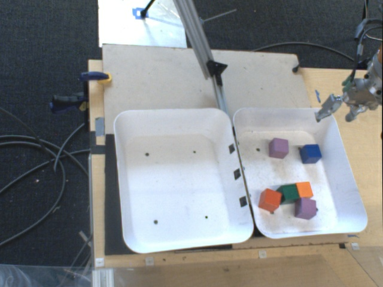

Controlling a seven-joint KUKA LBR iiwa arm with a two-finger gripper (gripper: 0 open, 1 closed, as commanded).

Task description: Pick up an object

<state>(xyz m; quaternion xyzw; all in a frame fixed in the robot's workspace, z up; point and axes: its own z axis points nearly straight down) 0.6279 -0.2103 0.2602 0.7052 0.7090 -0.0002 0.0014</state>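
My gripper: fingers spread, nothing between them, above the right bin's far right rim.
Blue cube: in that bin, nearer and left of my jaws, well apart.
Purple cube: left of the blue one.

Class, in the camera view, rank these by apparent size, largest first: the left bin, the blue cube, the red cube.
1. Left bin, by far the largest.
2. Red cube and blue cube: these look about alike, so I won't rank them.
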